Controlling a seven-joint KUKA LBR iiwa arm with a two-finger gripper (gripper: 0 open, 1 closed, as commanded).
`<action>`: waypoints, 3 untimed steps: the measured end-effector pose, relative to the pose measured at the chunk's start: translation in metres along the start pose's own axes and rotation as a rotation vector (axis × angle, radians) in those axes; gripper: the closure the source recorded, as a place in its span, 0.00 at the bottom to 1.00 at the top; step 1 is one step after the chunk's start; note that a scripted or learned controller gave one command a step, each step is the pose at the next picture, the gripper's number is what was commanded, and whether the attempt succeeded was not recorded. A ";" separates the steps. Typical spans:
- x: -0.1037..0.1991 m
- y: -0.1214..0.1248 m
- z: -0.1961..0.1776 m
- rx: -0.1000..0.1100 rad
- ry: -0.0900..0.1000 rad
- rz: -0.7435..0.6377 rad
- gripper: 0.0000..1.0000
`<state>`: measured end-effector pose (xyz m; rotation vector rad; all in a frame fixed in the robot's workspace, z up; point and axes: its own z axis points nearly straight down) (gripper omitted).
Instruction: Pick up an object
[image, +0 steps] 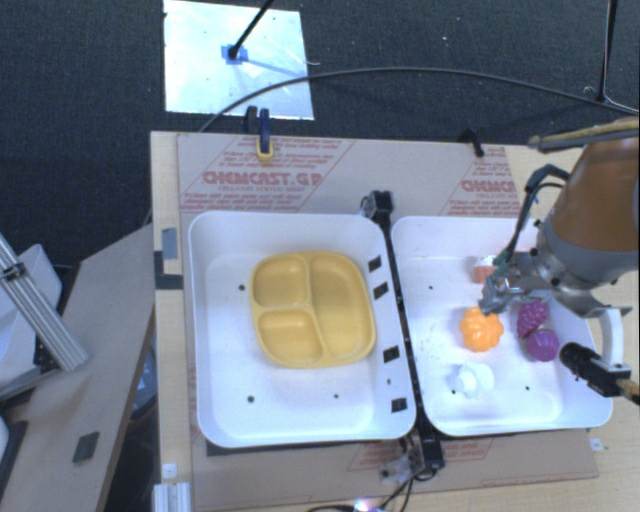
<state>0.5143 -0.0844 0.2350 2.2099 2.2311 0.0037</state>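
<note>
The end effector (497, 297) hangs low over the right bin (440, 400), at the end of the grey arm (592, 215) that comes in from the right with its orange band above the wrist. Its metal tip sits just above the orange toy (481, 331) and may be touching the toy's top; whether it is released or clenched I cannot tell, since the tip is small and partly lost against the arm's body. Nothing can be seen gripped in it.

Going from the near edge of the right bin to the far edge: a small white object (470, 378) lies closest to the front, hard to make out against the white floor. Behind it is the orange toy, near the middle of the bin. To its right are two purple pieces, a round one (541, 345) and, just behind it, a knobbly one like a bunch of grapes (531, 315); they are close together, perhaps touching. Farther back, a small pink-orange item (484, 268) is partly hidden by the arm.

The left bin (215, 400) holds a yellow tray (311, 308) with three compartments, lying flat near its middle.

Both bins rest side by side on a board (300, 170) printed with red lettering, on the counter (110, 330).
</note>
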 end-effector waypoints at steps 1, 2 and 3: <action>0.049 0.006 0.012 0.002 0.000 0.001 1.00; 0.103 0.015 0.001 0.000 0.001 0.000 1.00; 0.158 0.025 0.016 0.001 0.001 0.000 1.00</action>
